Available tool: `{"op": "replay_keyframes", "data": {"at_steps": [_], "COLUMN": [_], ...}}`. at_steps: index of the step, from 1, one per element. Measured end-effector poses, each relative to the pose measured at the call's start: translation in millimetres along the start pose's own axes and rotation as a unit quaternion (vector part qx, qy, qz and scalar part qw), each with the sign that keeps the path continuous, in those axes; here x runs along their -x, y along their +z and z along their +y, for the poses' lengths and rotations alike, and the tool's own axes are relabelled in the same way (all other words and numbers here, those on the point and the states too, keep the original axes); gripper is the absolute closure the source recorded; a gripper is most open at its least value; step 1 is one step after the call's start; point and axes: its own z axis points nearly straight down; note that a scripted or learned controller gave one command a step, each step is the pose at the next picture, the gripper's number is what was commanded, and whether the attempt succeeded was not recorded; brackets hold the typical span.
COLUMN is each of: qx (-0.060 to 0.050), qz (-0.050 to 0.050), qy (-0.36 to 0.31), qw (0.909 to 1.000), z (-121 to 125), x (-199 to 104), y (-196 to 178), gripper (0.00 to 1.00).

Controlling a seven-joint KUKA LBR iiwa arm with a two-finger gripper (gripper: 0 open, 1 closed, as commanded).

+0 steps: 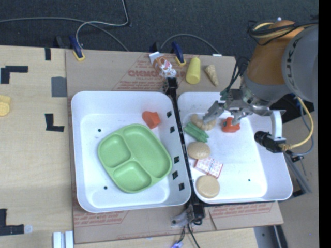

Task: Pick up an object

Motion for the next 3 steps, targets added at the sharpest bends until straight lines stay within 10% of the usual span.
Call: {"op": "replay_keyframes", "data": {"at_steps": [1,2,3], "qx": [0.0,0.001,0.002], "qz": [0.0,0.0,-0.001], "qy": [0.0,0.0,0.0], "qw": [1.0,1.0,1.0], "z": [3,25,25], "x": [0,7,7], "y": [111,116,106], "gripper": [0.0,0.0,1.0]}}
